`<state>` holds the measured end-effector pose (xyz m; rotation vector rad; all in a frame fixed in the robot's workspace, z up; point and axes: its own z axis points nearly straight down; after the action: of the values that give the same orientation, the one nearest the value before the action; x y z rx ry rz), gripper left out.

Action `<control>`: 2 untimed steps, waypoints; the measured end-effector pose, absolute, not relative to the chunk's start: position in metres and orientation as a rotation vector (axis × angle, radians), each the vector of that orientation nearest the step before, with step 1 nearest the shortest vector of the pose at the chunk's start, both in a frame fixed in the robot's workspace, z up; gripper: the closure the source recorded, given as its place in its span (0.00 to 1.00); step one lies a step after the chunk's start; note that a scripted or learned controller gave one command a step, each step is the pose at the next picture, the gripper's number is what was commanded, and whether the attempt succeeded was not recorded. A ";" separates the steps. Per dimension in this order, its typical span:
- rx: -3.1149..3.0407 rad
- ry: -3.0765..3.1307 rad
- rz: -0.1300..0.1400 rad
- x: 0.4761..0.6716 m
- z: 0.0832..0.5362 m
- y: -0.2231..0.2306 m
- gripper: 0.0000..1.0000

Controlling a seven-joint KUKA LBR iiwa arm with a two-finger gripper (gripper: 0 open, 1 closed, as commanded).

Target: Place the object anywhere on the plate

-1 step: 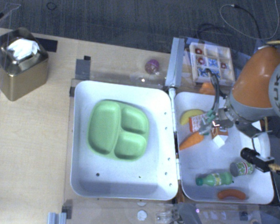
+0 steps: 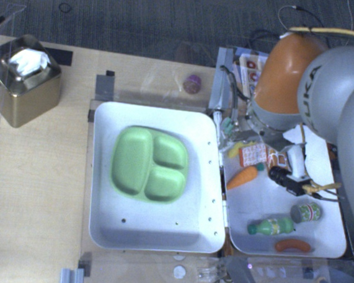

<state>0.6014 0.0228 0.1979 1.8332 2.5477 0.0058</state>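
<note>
Far left, on the bench (image 2: 35, 186): tan box (image 2: 22, 95), open at the top, with a white crumpled wad (image 2: 29, 61) inside.

Next, left bin (image 2: 155, 235): holds the green plate (image 2: 150, 164), flat on the bin floor, toward the bin's left half. Three compartments: one long at the left, two smaller at the right.

Beyond the left bin's far edge: small purple item (image 2: 193, 83), on the bench, apart from both bins.

Right bin (image 2: 332, 243), just beside the left bin, rims touching or nearly so. Contents, left to right:
- carrot (image 2: 243, 176), tilted, near the bin's left wall;
- red-and-white packet (image 2: 255, 154), just above the carrot, close to it;
- green bottle (image 2: 271, 226), on its side, near the front wall;
- red sausage (image 2: 293, 245), at the front wall, just beside the bottle;
- green can (image 2: 307, 212), right of the bottle.

All well apart from the plate. Cannot tell which item is the task's object.

Gripper (image 2: 240, 130): over the right bin's far left corner, just beside the packet and near the carrot. Largely hidden under the wrist; open or closed cannot be told. Nothing seen in its grasp.

Arm (image 2: 337, 91): grey, orange band, over the right bin's far and right parts.
</note>
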 end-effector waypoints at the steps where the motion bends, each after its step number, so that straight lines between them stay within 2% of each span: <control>1: 1.547 2.724 0.010 0.621 0.296 0.096 1.00; 2: 1.279 2.861 0.011 0.612 0.309 0.187 1.00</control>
<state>0.6120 0.1865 0.3088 1.2786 2.8611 0.0107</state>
